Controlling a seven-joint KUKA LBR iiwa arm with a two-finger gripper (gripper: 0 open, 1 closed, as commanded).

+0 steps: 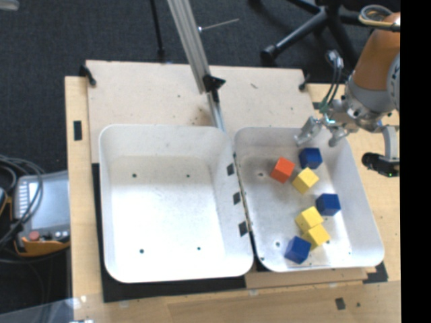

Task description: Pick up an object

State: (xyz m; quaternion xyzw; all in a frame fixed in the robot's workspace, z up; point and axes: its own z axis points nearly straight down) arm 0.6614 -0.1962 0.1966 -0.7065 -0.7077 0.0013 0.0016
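Note:
The right bin holds several small cubes: an orange one, blue ones and yellow ones. My gripper hangs over the bin's far edge, just above the top blue cube. Its two fingers are spread apart and nothing sits between them. The grey arm with its orange band comes in from the upper right.
The left bin lies beside the right one. A slanted aluminium rail rises behind the bins, ending at a black bracket. An office chair base stands on the floor behind the bench.

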